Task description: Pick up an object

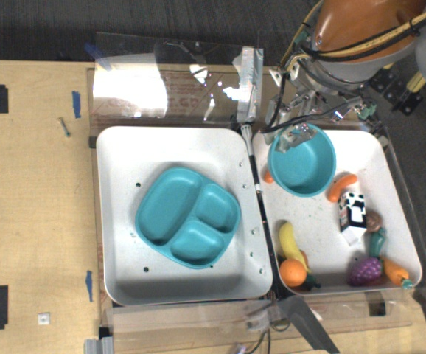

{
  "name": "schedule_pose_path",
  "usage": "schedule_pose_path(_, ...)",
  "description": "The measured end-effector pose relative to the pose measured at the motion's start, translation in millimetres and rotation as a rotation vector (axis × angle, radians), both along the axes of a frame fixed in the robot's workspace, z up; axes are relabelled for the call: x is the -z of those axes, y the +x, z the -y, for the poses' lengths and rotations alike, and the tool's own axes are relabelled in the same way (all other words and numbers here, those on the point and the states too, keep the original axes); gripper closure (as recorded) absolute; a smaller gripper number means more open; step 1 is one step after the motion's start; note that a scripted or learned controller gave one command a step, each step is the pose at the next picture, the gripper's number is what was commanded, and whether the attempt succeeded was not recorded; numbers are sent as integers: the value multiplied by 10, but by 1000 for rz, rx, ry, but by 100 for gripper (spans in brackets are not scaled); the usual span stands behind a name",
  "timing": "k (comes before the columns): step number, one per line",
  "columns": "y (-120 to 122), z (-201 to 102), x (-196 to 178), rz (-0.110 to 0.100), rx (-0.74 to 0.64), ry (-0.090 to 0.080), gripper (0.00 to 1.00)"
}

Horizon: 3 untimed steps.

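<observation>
In right bin, 12 o'clock: end effector over bowl rim, opening — cannot tell. Bowl looks light, rigid, slick plastic; pinch thin rim wall.

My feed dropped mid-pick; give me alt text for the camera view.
The gripper sits at the back rim of a teal bowl in the right bin, among toy foods. The left bin holds a teal divided plate.
</observation>
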State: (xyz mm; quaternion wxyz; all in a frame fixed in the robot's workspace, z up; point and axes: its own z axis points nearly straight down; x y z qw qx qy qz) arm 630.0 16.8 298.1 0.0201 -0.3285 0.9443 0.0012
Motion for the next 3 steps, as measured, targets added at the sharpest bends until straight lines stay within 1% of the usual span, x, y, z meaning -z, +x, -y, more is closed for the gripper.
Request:
schedule_pose_path(1,0,-1,-2,0,0,0,0)
schedule_pose_path(2,-803,888,966,-37,-216,-19,0)
schedule_pose_path(3,-659,1235,2082,-23,-448,-25,0)
